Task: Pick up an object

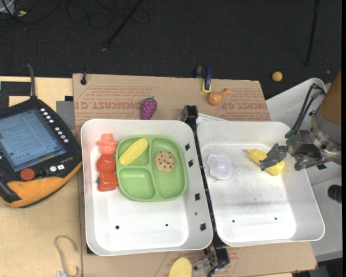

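right bin [259,224] first, and the gripper [275,156] is down at its three o'clock side, fingers seemingly closed on the yellow object [257,155], though the blur makes that uncertain. the lift is not yet done, the object sits at bin level. its long axis runs roughly ten to four o'clock.
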### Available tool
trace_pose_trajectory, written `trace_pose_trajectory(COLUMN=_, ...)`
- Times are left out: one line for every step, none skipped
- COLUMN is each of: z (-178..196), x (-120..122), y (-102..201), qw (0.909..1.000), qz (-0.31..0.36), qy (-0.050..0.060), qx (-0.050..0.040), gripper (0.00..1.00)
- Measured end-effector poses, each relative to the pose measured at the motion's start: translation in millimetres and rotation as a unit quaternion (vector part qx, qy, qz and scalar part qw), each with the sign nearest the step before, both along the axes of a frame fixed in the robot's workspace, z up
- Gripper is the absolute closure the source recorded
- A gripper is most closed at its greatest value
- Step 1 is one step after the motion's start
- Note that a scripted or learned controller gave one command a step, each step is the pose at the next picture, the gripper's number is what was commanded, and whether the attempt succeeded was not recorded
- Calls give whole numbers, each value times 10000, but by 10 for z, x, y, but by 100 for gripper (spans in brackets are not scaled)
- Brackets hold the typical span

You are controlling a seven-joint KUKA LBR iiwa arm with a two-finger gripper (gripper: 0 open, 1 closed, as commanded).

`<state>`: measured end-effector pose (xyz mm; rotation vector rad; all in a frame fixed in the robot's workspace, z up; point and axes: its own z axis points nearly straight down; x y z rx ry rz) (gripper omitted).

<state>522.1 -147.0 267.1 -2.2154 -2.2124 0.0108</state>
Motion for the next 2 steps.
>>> trace_pose_trajectory(z=52, x=18, y=-2, qw=10000, qz=8, qy=-50, qx=-8, gripper=0)
trace_pose_trajectory(z=-385, x=33, y=1, qw=10000, qz=16, qy=-29, qx=-4, gripper=0)
